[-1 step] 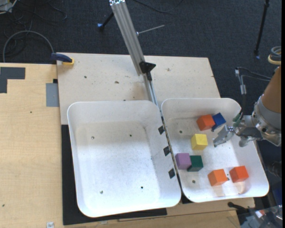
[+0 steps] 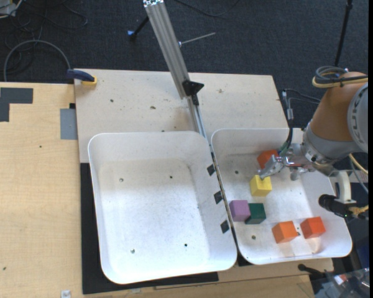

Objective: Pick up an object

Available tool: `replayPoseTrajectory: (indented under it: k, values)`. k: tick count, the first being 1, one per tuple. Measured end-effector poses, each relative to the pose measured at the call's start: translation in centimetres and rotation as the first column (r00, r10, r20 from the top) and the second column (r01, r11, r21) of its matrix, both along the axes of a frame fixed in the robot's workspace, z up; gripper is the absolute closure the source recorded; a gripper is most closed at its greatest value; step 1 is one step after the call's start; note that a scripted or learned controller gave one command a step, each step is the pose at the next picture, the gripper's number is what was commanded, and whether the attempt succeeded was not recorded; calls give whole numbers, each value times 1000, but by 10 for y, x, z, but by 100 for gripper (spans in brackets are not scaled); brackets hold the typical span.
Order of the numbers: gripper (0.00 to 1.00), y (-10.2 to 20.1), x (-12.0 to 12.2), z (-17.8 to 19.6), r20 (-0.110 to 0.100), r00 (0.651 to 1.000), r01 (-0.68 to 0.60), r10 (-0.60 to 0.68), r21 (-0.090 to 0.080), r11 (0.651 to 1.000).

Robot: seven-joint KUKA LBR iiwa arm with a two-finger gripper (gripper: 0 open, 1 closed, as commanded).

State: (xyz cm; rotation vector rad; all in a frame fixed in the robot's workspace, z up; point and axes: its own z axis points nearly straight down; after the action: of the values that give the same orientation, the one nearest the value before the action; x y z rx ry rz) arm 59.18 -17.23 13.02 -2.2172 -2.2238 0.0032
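jaws (image 2: 275, 164) above yellow cube (image 2: 260, 185) | right bin (image 2: 336, 247)

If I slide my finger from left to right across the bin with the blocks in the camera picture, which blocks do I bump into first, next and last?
Purple cube → green cube → lower orange cube → red cube. The yellow cube and the orange block by the gripper sit above the green one, so their places overlap.
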Motion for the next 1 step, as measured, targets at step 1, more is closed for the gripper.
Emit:
replayPoseTrajectory:
  k: [1]
  values:
    - [0, 35, 21, -23, 0, 1000, 6, -6, 0, 1000]
